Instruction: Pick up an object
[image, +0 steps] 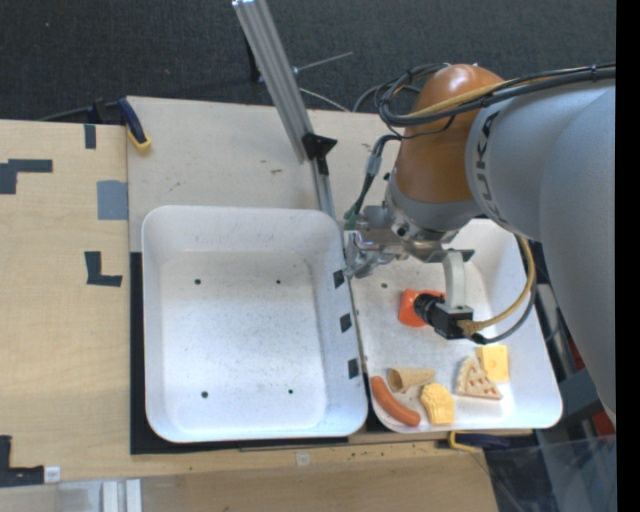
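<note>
While tool (358, 262) hovers, state untellable, sausage (394, 401) in right bin (500, 262) lies diagonal, upper-left to lower-right

The left bin (240, 320) is matt white, finely speckled plastic. The bench (60, 330) is pale, smooth wood. The arm's orange band (450, 130) is glossy; the far rail (278, 80) seems brushed metal.

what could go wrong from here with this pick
1. The tool sits by the left wall of the right bin, apart from the orange piece; lowering here may strike the rim and grab nothing.
2. The sausage, cone and corn lie packed together; a grasp there may snag two or push them away.
</note>
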